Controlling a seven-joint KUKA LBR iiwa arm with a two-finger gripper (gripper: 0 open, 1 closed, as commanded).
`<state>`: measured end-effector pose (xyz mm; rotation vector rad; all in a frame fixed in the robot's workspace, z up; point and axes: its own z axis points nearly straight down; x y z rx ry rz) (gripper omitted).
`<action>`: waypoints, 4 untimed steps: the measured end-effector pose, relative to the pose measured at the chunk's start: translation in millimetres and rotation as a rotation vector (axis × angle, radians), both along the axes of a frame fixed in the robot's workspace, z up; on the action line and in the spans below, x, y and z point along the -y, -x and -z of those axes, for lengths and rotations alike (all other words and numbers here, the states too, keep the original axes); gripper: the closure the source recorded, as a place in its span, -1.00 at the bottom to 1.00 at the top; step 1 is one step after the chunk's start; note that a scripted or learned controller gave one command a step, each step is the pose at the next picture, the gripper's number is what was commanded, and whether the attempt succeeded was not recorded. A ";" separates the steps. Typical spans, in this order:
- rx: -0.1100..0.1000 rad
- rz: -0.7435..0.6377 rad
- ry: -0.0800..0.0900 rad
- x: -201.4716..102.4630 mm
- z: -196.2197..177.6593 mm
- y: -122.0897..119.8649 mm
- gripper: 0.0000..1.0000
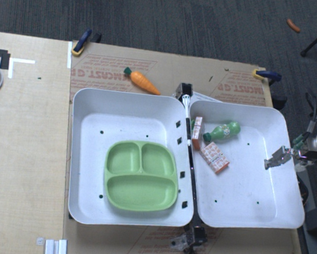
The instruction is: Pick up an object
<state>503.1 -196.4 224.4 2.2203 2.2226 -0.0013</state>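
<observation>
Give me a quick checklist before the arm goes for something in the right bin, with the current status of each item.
1. Targets present in the right white bin: green plastic bottle, red-and-white patterned box, small red carton: ok.
2. Bottle lying on its side, unobstructed from above: ok.
3. Patterned box clear of the bottle: ok.
4. End effector over the bin's right side, away from the objects: ok.
5. Finger opening: cannot tell.
</observation>
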 end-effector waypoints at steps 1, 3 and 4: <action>0.000 0.040 -0.001 -73.2 106.4 -30.3 -1.00; -0.001 0.286 -0.001 -102.0 132.2 -36.0 -1.00; 0.000 0.287 -0.001 -101.5 122.5 -36.6 1.00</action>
